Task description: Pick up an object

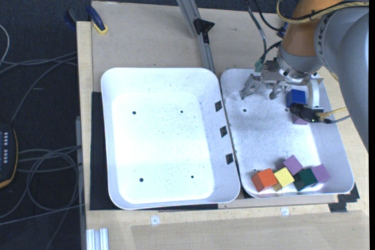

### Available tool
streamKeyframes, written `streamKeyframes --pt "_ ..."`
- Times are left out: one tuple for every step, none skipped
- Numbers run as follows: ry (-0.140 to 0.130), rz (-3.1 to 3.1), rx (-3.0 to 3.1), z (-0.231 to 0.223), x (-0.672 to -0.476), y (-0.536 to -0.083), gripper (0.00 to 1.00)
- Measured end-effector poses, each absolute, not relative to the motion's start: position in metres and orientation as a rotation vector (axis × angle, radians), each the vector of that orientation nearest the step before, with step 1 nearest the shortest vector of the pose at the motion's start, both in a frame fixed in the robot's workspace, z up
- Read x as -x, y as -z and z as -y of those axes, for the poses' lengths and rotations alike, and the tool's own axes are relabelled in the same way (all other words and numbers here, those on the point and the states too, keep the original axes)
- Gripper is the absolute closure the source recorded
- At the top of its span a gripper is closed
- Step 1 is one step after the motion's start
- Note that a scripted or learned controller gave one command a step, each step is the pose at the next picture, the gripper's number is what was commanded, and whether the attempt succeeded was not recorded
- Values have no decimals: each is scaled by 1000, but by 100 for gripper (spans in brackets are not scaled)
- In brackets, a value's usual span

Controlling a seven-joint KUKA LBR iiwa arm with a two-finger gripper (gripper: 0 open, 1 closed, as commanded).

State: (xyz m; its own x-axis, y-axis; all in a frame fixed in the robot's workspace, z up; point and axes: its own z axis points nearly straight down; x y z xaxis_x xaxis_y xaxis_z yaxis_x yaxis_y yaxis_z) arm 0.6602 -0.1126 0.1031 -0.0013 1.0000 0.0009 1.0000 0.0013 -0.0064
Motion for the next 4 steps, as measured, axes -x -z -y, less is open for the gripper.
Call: streamKeyframes --pt "4 2224 2220 112 -663 -119 100" --pt "7 2225 2226 119 -658 -178 100" --pt "5 2226 2223 119 -659 -206 100" --pt "3 2226 2213 67 -638 -222 100"
